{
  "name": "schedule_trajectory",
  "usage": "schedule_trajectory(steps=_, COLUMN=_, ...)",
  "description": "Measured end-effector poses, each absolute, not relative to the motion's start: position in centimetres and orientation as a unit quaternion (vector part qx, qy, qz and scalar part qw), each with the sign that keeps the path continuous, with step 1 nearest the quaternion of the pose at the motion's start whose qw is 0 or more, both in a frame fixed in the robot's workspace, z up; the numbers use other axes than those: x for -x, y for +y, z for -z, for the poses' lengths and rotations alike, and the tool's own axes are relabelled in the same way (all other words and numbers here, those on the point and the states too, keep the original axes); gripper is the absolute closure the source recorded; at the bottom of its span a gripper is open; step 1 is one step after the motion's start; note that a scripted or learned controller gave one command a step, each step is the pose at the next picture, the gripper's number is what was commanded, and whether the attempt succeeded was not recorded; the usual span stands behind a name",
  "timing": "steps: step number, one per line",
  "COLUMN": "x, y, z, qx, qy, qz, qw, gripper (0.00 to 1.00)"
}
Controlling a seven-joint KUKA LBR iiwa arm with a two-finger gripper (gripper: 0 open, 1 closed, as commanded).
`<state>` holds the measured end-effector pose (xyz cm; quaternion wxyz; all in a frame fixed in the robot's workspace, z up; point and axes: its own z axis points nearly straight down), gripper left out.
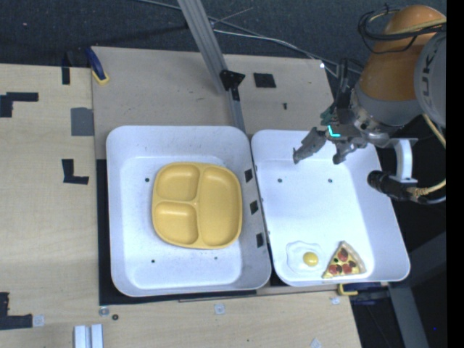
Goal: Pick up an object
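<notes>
Overhead, two shallow white bins with rounded corners and a smooth, faintly speckled plastic look sit side by side on the pale wooden table (43, 194). One thing lies in the left bin (123, 267): a glossy yellow divided plate (196, 204), rounded-square in shape, moulded into three compartments and lying flat near the bin's middle. Two small toy foods lie in the right bin (319, 194), both at its near edge and just beside each other: a fried egg (304, 257), flat and white with a round yellow yolk, and a pizza slice (344, 261), triangular with a tan crust and red dots on top. The egg is to the left of the slice.

One grey arm with an orange band (391, 71) reaches in from the right. Its hand (322, 149) hangs over the far end of the right bin, well apart from the egg and the slice. The two dark fingers (306, 148) are spread, with nothing between them. A small green light shows on the wrist just above the fingers. A grey metal bar (206, 35) slants across the far side of the table
</notes>
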<state>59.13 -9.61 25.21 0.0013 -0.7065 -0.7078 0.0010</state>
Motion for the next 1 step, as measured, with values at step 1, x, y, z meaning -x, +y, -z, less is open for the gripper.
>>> schedule_trajectory(steps=1, x=-59.17, y=-9.61, z=-25.27, qx=0.706, qy=-0.708, qz=-0.0006, qw=0.001, gripper=0.00)
